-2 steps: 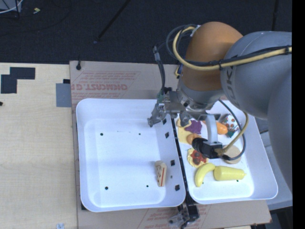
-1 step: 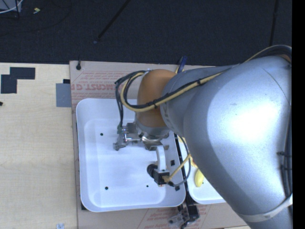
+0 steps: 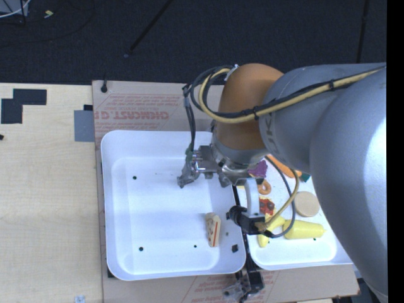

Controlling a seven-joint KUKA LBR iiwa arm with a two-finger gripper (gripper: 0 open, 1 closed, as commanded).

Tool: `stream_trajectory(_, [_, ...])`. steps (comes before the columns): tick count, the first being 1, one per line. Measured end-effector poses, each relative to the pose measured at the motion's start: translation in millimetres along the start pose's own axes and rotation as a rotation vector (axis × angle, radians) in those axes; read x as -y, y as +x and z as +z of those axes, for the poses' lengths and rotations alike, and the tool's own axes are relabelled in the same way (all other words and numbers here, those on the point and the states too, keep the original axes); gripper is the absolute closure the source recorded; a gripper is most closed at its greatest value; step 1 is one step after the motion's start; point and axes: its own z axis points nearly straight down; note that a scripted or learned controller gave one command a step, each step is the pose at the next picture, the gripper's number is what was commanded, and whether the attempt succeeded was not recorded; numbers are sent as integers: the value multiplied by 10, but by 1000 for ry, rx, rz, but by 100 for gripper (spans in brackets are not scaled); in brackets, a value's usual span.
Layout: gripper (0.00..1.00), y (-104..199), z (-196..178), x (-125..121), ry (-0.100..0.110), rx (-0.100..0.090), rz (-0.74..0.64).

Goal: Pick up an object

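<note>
pale wooden bench point(image 3: 44, 188); brown cardboard sheet point(image 3: 139, 109); dark carpet floor point(image 3: 189, 30) behind.

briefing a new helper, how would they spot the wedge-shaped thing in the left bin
Start at the left white bin. Near its right wall, toward the front, lies a small tan wedge with a reddish stripe. Nothing else lies near it; the other items are in the right bin.

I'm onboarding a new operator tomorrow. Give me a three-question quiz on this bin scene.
1. True or false: the left bin holds a small wedge-shaped block.
2. Which bin holds the yellow object?
A. left
B. right
3. Fill in: the arm's band above the wrist is ____.

Key: 1 true; 2 B; 3 orange.
</note>
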Motion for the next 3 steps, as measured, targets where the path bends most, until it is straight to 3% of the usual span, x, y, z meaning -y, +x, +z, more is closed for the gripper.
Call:
stream_trajectory(1, [0, -413, 35, -124, -1, 0, 1])
stream_trajectory(2, [100, -418, -57, -118, 3, 0, 2])
stream_trajectory(3, [100, -447, -1948, -859, -19, 0, -4])
